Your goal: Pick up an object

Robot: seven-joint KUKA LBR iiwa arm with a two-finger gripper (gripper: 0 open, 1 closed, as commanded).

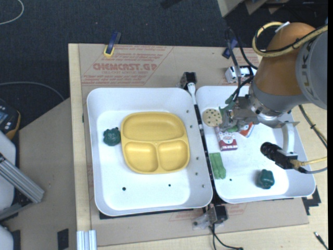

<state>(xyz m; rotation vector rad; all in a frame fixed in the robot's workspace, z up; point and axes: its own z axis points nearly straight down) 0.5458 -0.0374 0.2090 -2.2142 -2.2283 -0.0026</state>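
Your claw (235,120) is hanging low in the right bin (296,189), just above the red-and-white packet (227,139) at its 6 o'clock; I cannot tell its state. Center over the packet before descending, avoiding the cookie (210,117) at 9 o'clock.

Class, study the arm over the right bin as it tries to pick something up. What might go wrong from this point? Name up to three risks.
1. The hand sits among a round cracker and a red-and-white packet lying close together, so it may nudge one while reaching for the other.
2. The packet lies flat and may slip out.
3. The green strip lies by the bin wall, leaving little room.
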